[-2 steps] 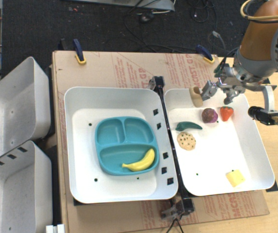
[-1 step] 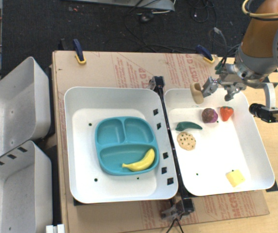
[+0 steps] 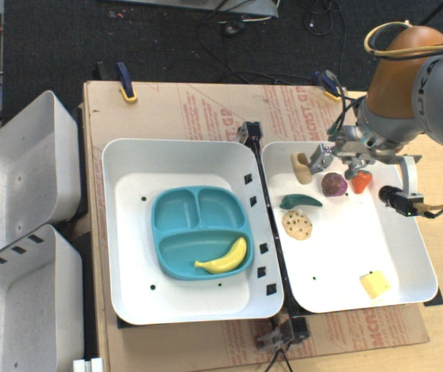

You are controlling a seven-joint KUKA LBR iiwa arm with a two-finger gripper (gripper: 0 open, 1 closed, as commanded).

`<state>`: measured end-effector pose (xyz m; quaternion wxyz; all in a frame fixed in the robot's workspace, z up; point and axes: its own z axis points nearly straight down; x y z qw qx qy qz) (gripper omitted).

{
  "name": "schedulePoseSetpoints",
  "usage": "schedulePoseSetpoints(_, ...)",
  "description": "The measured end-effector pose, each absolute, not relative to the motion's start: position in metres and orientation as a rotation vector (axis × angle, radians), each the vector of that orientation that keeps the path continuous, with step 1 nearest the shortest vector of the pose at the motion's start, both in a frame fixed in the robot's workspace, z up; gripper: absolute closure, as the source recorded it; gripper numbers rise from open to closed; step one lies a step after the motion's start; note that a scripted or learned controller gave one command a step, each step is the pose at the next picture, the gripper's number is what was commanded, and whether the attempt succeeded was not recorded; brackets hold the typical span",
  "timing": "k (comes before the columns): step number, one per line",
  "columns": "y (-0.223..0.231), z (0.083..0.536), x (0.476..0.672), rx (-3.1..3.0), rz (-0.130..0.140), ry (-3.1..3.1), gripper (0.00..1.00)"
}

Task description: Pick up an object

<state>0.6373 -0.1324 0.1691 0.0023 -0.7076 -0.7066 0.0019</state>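
Gripper point(image 3: 344, 155) hovering low over the far end of the right bin point(image 3: 407, 262), and whether it's open or shut I cannot tell from up here. Right beneath it, six items: one purple plum point(image 3: 333, 184), one red piece point(image 3: 361, 181), one tan piece point(image 3: 303, 168), one green pepper point(image 3: 301, 201), one cookie point(image 3: 297, 224), one yellow block point(image 3: 375, 284) well apart near the front. Left bin point(image 3: 128, 285): one blue divided plate point(image 3: 176, 215), one banana point(image 3: 224, 258) in its front compartment.
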Motion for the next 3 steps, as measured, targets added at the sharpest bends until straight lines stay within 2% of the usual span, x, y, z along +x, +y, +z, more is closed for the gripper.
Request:
schedulePoseSetpoints(1, -0.128, 0.128, 0.637, -2.222, 0.000, -2.223, 0.00)
schedulePoseSetpoints(2, -0.128, 0.118, 0.638, -2.225, -0.005, -2.224, 0.00)
schedulePoseSetpoints(3, -0.128, 0.126, 0.638, -2.226, -0.003, -2.223, 1.00)
